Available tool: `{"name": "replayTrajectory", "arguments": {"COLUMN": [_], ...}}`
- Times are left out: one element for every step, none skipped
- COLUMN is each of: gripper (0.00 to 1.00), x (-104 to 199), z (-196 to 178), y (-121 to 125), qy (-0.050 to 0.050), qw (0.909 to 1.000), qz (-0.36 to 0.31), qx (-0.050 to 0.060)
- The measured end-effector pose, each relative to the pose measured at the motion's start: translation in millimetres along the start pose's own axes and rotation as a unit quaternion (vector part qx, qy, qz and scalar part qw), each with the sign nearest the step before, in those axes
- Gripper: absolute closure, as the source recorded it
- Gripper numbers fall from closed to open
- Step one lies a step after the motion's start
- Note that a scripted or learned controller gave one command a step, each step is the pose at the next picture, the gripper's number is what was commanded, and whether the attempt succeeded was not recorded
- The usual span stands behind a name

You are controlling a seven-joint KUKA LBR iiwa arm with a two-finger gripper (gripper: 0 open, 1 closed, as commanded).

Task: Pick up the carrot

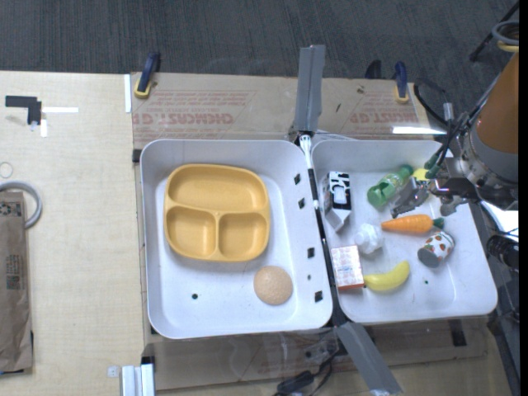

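The orange carrot [408,224] with a green tip lies on its side in the right bin [462,299], pointing left. My gripper [417,196] hovers just behind and above it, between the carrot and a green bottle [388,186]. Its metal fingers [406,199] stand apart, open, with nothing between them. The carrot rests on the bin floor, free of the fingers.
In the right bin are also a banana [388,277], a white ball [369,238], a red and white box [346,268], a black and white box [338,195] and a grey and red toy [436,247]. The left bin [157,304] holds a yellow divided plate [217,211] and a tan bun [272,285].
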State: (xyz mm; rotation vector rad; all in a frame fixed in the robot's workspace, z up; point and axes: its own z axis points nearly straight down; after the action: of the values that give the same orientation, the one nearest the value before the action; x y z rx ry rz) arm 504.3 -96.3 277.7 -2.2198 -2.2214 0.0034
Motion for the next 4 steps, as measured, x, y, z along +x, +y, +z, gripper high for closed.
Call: {"name": "replayTrajectory", "arguments": {"gripper": [0.00, 0.00, 1.00, 0.00], "x": [-20.3, -66.2, -69.4, -69.4], "z": [95.5, 165.6, 156.2, 156.2], "y": [43.9, 57.8, 57.8, 57.8], "qy": [0.000, -0.002, -0.004, -0.004], "qw": [0.9969, 0.9984, 0.9986, 0.9985], "qz": [-0.078, -0.055, -0.052, -0.052], "qx": [0.000, -0.013, -0.014, -0.014]}}
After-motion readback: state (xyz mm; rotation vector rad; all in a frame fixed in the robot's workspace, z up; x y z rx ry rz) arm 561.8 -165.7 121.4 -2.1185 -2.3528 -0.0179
